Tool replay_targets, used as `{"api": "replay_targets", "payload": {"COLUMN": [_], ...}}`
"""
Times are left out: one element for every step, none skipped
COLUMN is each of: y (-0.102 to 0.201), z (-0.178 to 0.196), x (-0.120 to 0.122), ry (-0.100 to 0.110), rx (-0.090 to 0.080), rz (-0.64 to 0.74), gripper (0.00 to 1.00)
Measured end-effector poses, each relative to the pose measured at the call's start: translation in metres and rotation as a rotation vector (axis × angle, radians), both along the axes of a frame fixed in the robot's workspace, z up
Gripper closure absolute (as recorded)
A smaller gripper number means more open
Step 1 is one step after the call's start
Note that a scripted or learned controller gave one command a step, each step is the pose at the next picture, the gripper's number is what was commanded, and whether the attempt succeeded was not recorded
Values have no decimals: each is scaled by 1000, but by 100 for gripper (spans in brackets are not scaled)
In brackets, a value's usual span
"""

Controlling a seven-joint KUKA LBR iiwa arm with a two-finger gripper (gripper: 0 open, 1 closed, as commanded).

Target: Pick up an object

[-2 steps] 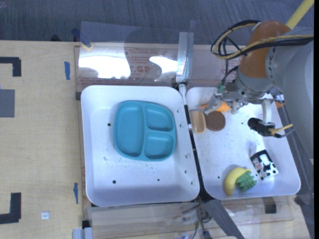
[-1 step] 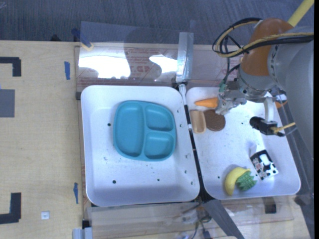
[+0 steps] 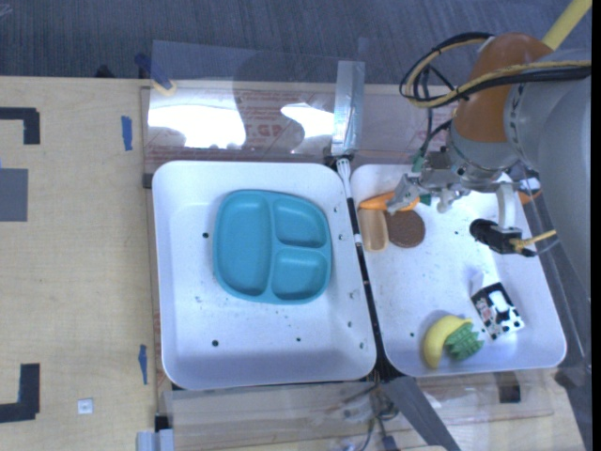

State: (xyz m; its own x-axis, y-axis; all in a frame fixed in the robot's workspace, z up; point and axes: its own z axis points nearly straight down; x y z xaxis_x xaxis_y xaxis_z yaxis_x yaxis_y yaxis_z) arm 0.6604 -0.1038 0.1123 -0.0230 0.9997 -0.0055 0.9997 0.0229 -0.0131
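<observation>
Across the lower view ran a pale wooden bench (image 3: pixel 75 252) marked with blue tape, and grey carpet (image 3: pixel 235 7) lay beyond it. The left bin (image 3: pixel 178 346) held a teal divided plate (image 3: pixel 272 247), lying flat. The right bin (image 3: pixel 413 289) held more. In its far left corner an orange piece (image 3: pixel 376 201) lay just above a tan block (image 3: pixel 375 228), with a brown disc (image 3: pixel 407 230) beside the block. Near the front were a yellow banana (image 3: pixel 434 338) touching a green, possibly broccoli-like thing (image 3: pixel 463 343), and a small black-and-white item (image 3: pixel 498 310).

The orange piece lay with its long axis roughly left to right. My end effector (image 3: pixel 424 194) sat just to its right, above the disc. I could not tell whether it was wide or narrow.
</observation>
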Motion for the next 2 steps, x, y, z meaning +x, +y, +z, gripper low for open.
{"api": "replay_targets", "payload": {"y": [4,0], "z": [5,-20], "x": [5,6], "ry": [-8,-7], "rx": [4,1], "rz": [43,214], "gripper": [0,0]}}
